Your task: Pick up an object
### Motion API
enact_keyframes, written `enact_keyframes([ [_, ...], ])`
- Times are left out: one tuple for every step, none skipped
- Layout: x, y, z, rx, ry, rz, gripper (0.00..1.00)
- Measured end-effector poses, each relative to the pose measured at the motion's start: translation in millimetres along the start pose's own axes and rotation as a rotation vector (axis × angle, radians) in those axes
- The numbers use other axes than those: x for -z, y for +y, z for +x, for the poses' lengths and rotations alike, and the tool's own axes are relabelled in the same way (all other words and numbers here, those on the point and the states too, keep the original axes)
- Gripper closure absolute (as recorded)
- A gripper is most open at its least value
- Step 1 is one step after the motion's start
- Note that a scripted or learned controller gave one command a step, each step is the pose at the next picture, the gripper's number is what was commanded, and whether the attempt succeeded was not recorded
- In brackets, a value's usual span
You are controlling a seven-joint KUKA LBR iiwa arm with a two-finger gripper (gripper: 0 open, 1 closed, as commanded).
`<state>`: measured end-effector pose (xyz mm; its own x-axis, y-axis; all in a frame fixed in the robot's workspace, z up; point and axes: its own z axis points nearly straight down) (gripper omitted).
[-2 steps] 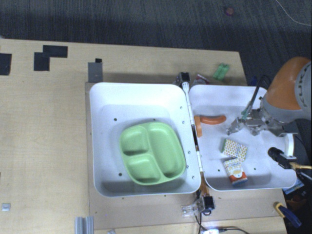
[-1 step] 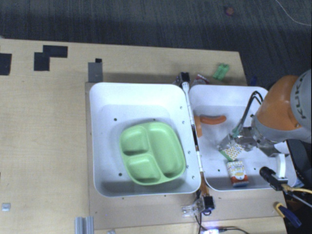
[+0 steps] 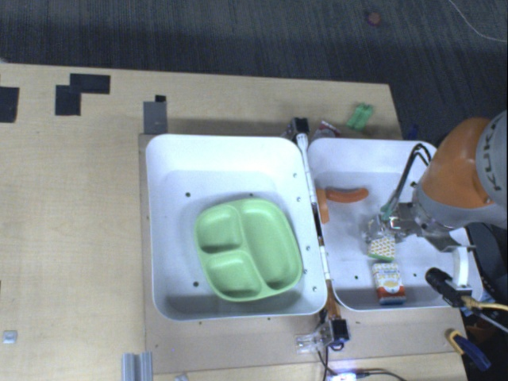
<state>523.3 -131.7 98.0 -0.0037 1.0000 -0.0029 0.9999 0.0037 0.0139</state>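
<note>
The right bin [image 3: 349, 161] holds an orange sausage-shaped piece [image 3: 346, 194] near its left wall, a pale yellow dotted object [image 3: 382, 249] in the middle, and a small yellow and orange box [image 3: 387, 282] near the front wall. My gripper [image 3: 381, 230] hangs low in this bin, right at the far edge of the dotted object and touching or almost touching it. The grey arm with its orange band [image 3: 460, 173] reaches in from the right. The gripper's metal parts are small and blurred here.
The left bin [image 3: 171, 213] holds a green divided plate [image 3: 248, 248]. A green item [image 3: 359, 117] lies on the bench behind the right bin. Cables and clips sit at the bins' shared wall and at the front right.
</note>
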Motion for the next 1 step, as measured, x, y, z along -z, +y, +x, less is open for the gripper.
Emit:
enact_keyframes([
  [86.9,48.9,69.8,0.001,0.004,0.009,1.0],
])
